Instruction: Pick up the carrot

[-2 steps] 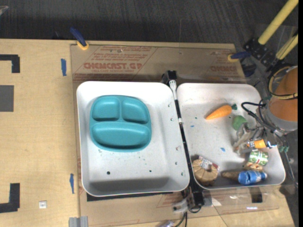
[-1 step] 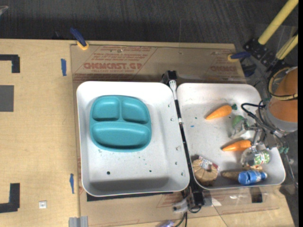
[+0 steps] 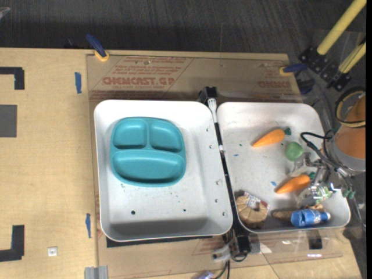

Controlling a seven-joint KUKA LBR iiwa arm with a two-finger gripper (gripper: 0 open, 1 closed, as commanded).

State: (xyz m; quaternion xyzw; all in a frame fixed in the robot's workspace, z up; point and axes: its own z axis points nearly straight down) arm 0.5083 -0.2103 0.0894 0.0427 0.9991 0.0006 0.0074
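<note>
orange plastic carrot (image 3: 268, 138) upper right white bin (image 3: 244, 118), second orange carrot (image 3: 293, 183) by hand (image 3: 318, 185) | hand grip: can't tell | teal divided plate (image 3: 148, 150) left bin | cardboard reads "CHEMCAST"

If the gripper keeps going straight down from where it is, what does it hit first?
Probably the lower carrot: the gripper sits right at its right end in the right bin. Depth is unclear, so it could land on the bin floor beside it.
</note>
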